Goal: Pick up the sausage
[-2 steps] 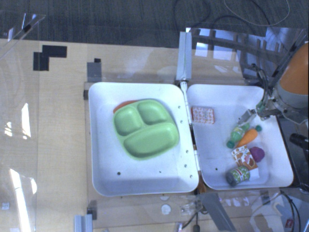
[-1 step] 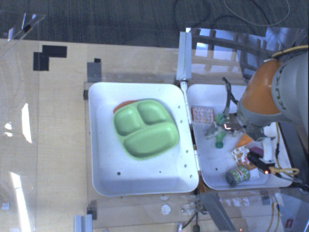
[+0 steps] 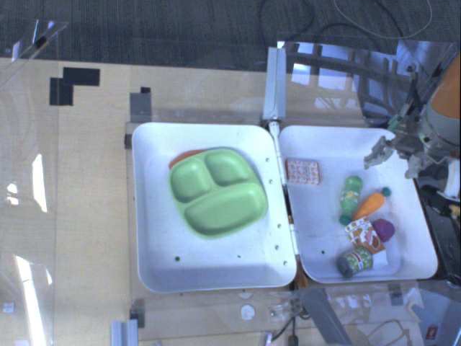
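The sausage (image 3: 185,156) is lying in the left bin (image 3: 155,215), far across from the gripper (image 3: 395,161). Most of it is being hidden by a green plate (image 3: 217,192). Just a thin red-orange edge is peeking out at the plate's top left corner. The gripper is hanging over the top right corner of the right bin (image 3: 317,244), so the plate and the wall between the bins are lying between the two.

Both white bins are being held side by side on a pale wood bench (image 3: 72,215). Dark floor (image 3: 144,13) and black cables (image 3: 288,9) are being seen past the bench.

In the right bin a red and white packet (image 3: 302,171) is lying near the wall. A green bottle (image 3: 351,194), a carrot (image 3: 369,205), a purple toy (image 3: 385,229), a small carton (image 3: 363,235) and a can (image 3: 355,262) are being kept close together nearer the right side.

The gripper's fingers are being held apart. Nothing is being held between them, and nothing is being touched by them
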### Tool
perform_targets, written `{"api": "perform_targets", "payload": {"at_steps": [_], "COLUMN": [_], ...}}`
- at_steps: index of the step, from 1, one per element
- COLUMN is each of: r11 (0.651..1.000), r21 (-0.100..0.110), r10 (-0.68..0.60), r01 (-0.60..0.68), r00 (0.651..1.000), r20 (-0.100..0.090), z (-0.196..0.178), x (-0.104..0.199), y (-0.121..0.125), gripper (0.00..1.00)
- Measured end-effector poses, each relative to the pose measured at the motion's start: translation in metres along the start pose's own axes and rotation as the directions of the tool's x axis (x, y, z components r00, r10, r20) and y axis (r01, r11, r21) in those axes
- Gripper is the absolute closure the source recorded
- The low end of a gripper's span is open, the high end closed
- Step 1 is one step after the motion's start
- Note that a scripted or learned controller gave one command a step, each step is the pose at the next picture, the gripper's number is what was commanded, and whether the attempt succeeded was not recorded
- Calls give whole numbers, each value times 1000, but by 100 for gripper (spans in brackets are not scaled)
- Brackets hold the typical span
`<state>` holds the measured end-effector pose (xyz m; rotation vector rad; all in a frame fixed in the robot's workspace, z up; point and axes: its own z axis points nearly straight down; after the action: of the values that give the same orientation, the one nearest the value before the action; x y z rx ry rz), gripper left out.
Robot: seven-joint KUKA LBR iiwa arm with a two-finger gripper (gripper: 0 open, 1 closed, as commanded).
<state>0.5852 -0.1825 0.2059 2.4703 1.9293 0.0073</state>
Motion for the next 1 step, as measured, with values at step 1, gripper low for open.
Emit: {"api": "perform_targets", "payload": {"at_steps": [1], "r11": [993], "r21": [0], "r10": [-119], "r01": [119], "r00": [993], "r20": [-1], "z": [102], "x": [-25], "y": [-41], "gripper": [0]}}
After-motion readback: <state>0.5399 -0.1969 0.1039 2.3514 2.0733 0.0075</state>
